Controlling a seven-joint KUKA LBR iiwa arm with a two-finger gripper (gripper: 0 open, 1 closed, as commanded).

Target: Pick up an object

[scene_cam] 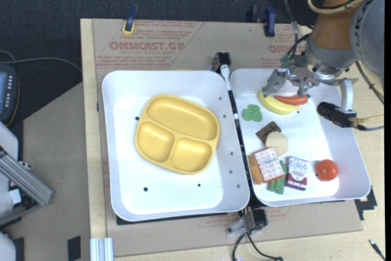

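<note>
The gripper point(286, 84) is low over the banana point(275, 104) in the right bin point(351, 159), so I judge the pick is not yet done; its opening I cannot tell.

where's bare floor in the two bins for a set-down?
Left bin: bare floor in a strip all around the yellow divided plate, widest along the near edge. Right bin: crowded down the middle, with the banana under the gripper, then the green piece, snack packets and tomato. Its free patch lies between banana and tomato.
</note>
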